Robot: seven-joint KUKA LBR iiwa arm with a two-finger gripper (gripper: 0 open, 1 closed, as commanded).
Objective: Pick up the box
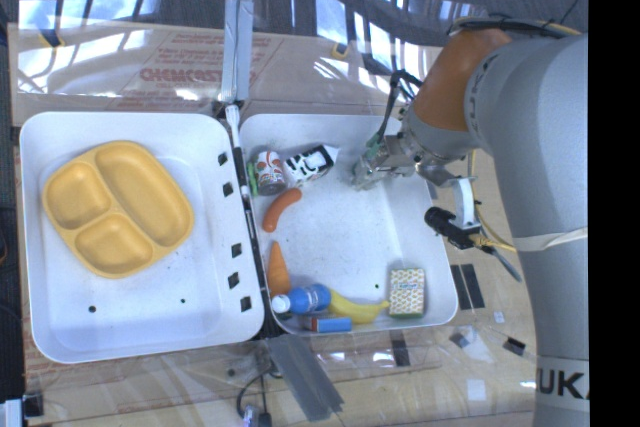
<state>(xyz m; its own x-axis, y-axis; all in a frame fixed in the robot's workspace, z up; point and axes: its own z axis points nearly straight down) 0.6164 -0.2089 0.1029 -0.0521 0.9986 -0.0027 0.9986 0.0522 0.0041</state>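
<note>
The box (406,291) is small, with a green and cream pattern, and lies in the near right corner of the right bin (340,235). My gripper (368,173) hangs over the far right part of that bin, well away from the box and farther back. Nothing shows between its tips.
In the right bin lie a can (267,171), a black-and-white carton (309,164), a sausage (281,208), a carrot (278,267), a blue bottle (303,300) and a banana (359,307). The left bin (60,315) holds a yellow divided plate (116,206).
</note>
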